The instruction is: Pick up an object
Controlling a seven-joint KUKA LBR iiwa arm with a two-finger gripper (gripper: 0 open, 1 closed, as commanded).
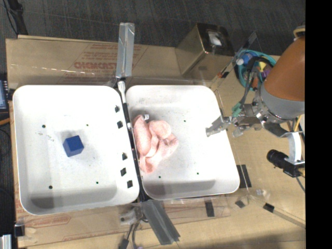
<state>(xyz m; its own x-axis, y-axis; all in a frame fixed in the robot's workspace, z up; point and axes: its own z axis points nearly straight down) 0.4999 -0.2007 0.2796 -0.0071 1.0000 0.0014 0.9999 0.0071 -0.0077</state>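
Your nearest candidate is the pink cloth [152,143], a soft crumpled bundle, pale pink with folds, lying in the right bin [199,100] against its left wall, roughly midway along that wall. The other candidate is a blue cube [73,145], small and solid, sitting alone left of centre in the left bin [31,100].

The two white bins sit side by side, their inner rims touching along a divider with small black clips. The cloth takes up the left part of its bin; the centre and right of that floor are bare white. The cube has bare floor all round it, well away from every wall.

The gripper [213,129] hovers over the right bin's right portion, near its right rim, well apart from the cloth. You can see a grey tip pointing left, but you cannot tell how far the jaws are open; nothing shows between them. Behind the bins lies brown cardboard [62,56], with a tan box [202,48] at the far right corner.
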